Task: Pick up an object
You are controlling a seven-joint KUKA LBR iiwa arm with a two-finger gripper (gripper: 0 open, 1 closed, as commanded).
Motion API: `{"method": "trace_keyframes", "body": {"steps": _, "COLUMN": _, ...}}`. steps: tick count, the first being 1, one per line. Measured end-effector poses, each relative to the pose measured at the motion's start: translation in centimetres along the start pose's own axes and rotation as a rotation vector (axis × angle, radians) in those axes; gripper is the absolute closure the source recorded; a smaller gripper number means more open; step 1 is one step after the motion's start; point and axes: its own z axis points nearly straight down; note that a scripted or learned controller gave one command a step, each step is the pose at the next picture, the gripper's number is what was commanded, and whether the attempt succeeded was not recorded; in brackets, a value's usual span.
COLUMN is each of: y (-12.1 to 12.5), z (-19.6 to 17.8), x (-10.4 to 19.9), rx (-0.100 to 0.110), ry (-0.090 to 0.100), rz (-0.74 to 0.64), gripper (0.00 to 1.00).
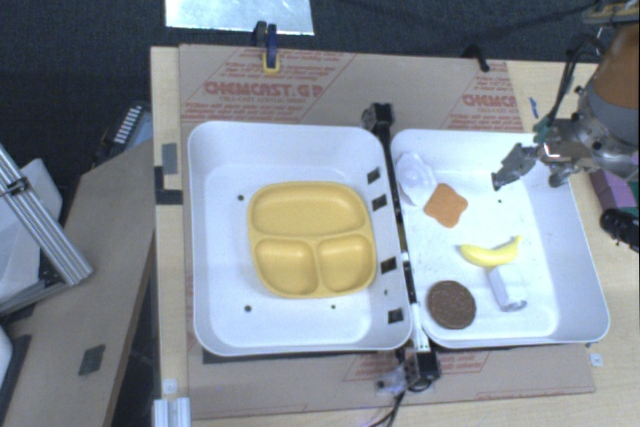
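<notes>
Open floor point(540, 245) beside banana point(490, 253)

- The grey arm point(610, 105) enters from the right side of the view, with its orange band near the edge.
- The gripper point(512, 168) points to the left and a little downward, and nothing is seen between its fingers.

Arm point(610, 105) cut off by right picture edge, only wrist part visible; gripper point(512, 167) small and dark, finger gap too small to tell
Clear item point(413, 177) in right bin point(585, 315) washed out against white floor, shape unclear
Small grey-white item point(506, 290) beside banana point(489, 253) too small to identify
</notes>
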Motion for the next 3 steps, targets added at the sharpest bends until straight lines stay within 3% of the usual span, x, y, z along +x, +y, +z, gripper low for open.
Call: {"method": "trace_keyframes", "body": {"steps": 3, "y": 0.6, "z": 14.8, "x": -0.4, "rx": 0.003, "ry": 0.001, "rz": 0.002, "gripper": 0.00}}
